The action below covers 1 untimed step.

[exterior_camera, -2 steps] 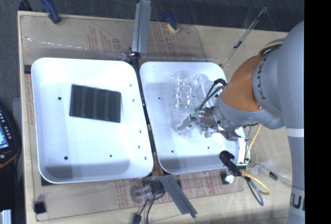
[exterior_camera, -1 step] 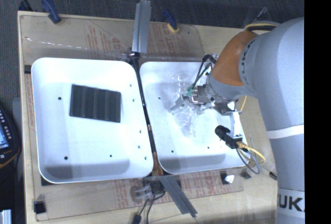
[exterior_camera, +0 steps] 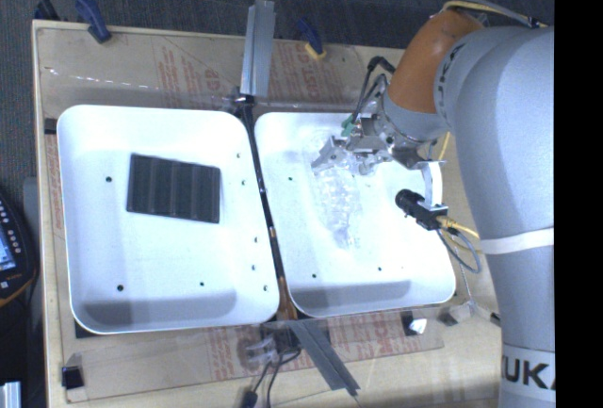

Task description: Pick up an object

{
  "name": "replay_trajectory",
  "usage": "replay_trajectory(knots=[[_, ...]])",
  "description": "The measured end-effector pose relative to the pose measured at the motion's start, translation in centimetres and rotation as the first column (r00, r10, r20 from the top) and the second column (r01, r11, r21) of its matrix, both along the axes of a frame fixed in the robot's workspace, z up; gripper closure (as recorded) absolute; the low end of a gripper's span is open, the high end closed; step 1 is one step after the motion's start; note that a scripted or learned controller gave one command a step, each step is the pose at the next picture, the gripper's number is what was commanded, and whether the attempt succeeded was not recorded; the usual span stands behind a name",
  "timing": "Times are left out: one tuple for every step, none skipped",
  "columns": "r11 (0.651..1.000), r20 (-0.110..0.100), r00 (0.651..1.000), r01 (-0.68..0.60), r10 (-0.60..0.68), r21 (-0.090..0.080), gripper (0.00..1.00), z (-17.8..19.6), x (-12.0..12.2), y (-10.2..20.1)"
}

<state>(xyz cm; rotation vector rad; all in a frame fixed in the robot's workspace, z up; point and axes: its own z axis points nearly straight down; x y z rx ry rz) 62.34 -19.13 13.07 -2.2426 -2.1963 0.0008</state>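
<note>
the clear, crinkled plastic thing (exterior_camera: 341,204) lies in the right bin (exterior_camera: 311,288), a little toward twelve o'clock from the bin's middle, a pale glassy streak running from twelve down toward six on the white floor. its outline is faint against the white, so i cannot say just where it ends. my gripper (exterior_camera: 350,144) sits at the twelve o'clock end of it, low over the bin near the far wall; from this slant i cannot tell whether it is spread or pressed together, nor whether it touches the plastic or has any of it in its grasp. at three o'clock from the plastic a short black cylinder (exterior_camera: 417,208) sticks out from my wrist, with thin cables (exterior_camera: 460,246) looping below it over the bin's right rim. my arm (exterior_camera: 504,142) comes in from three o'clock, grey and thick, with the orange band (exterior_camera: 421,67) just above the wrist at about one o'clock from the gripper. the left bin (exterior_camera: 160,288) stands at nine o'clock, touching the right one along a dark seam, and holds a dark ribbed rectangular slab (exterior_camera: 174,188) lying flat, well apart from me. both bins rest on the bench (exterior_camera: 141,67). a grey metal bar (exterior_camera: 256,48) stands at twelve o'clock over the seam, another (exterior_camera: 325,364) slants out at six o'clock, and two blue clamps (exterior_camera: 91,18) (exterior_camera: 308,34) grip the bench's far edge.
</note>
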Motion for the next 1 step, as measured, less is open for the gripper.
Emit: replay_trajectory(knots=[[0.997,0.001,0.997,-0.081,0.081,-0.001,0.00,-3.87,3.43,-0.09]])
